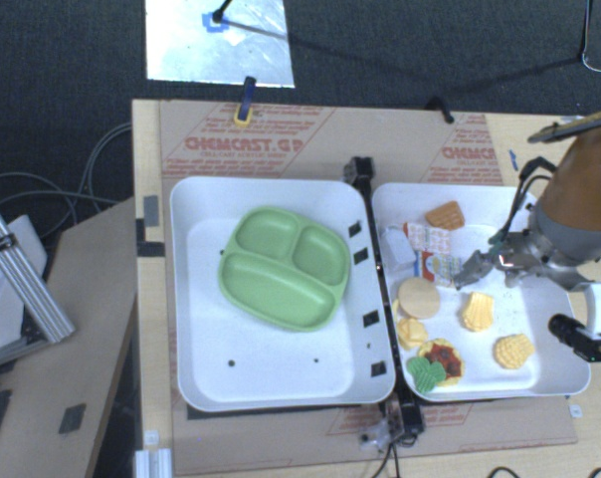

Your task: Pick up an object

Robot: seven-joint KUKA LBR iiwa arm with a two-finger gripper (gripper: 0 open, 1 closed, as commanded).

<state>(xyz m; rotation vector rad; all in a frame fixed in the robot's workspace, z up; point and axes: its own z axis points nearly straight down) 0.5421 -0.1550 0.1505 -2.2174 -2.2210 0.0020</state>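
Gripper [483, 264] hovers low over the right bin [554, 381], jaws spread, nothing between them. Yellow piece [478, 312] lies just below it, tan disc [418, 298] beside. Nothing lifted yet: the grasp and the lift both remain.

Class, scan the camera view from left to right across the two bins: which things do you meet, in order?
Green divided plate → round tan disc → yellow piece → yellow waffle-textured piece.
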